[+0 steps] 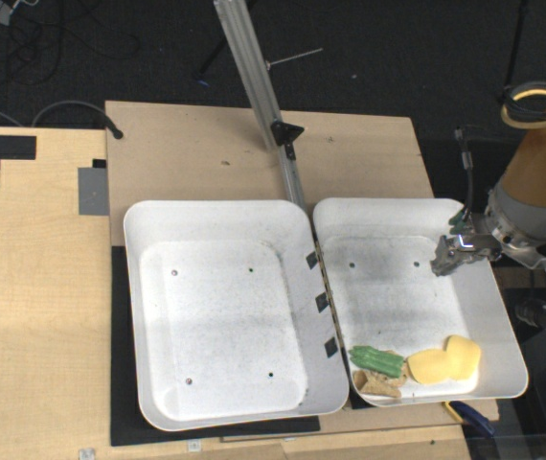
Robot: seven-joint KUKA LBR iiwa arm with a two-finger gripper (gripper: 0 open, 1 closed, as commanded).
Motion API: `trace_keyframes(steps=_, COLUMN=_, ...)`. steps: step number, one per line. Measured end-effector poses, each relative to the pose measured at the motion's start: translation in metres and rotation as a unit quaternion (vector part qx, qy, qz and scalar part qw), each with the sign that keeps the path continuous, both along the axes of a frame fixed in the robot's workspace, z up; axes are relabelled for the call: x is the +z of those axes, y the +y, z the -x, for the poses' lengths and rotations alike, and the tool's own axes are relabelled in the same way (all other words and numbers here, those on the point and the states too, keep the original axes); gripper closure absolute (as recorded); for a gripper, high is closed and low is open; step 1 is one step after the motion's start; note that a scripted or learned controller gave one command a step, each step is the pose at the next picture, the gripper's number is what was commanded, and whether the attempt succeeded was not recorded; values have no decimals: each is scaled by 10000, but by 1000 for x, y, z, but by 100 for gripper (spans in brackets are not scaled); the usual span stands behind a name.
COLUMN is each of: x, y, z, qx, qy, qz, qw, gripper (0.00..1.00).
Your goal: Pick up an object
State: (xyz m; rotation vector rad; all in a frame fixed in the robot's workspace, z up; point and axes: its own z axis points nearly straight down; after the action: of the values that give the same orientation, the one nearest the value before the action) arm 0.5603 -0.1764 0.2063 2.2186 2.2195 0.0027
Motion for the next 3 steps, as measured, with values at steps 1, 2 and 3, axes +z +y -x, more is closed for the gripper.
trace_keyframes(steps=1, x=36, y=-1, z=-1, qx=2, qy=8, qz=-2, qw=10000, gripper=100)
trace_keyframes(steps=2, x=32, y=58, z=-24, qx=25, qy=22, qz=-15, qw=10000, gripper=100)
trace_keyframes(steps=3, x=35, y=104, z=-33, qx=19, qy=26, qz=-16, qw=10000, gripper=100)
